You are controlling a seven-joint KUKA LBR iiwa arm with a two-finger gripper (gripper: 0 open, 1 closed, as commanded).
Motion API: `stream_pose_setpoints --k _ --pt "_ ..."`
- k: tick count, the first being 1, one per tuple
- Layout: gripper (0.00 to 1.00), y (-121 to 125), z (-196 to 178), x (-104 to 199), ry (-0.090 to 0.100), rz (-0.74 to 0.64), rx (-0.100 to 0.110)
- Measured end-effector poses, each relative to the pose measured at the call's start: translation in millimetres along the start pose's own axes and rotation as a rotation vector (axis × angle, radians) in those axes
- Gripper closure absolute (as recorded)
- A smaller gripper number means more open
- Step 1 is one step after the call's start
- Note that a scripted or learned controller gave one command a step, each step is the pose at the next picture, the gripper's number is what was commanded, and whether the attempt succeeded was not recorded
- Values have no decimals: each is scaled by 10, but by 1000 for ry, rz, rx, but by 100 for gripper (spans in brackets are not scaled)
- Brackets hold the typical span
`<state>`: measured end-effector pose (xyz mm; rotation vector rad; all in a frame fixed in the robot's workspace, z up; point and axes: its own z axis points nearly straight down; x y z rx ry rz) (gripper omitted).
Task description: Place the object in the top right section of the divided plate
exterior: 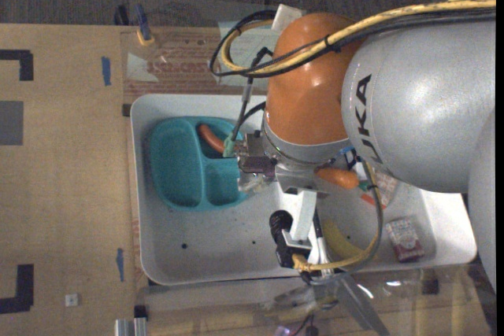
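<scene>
bin: I see a shallow white bin point(197, 256) on the desk point(63, 169)
packet: a small red-and-white packet point(405, 238) lies at the bin's lower right
banana: something yellow, banana-like point(344, 241), sits just left of the packet
tape: blue tape strips point(105, 71) and black corner marks point(19, 64) dot the wood

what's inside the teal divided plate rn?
An orange carrot-like piece lies in a compartment of the teal divided plate, by its right side. The left compartment looks bare. The arm's wrist covers the plate's right edge.
</scene>
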<state>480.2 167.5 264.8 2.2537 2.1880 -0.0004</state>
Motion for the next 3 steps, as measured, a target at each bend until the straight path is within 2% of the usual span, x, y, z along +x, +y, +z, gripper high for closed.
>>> stream_pose_setpoints --k 1,2,3 --pt "100 387 373 -241 0 -78 3" --pt "100 801 463 -749 0 168 0" --pt "100 1335 806 -1068 -1 511 1"
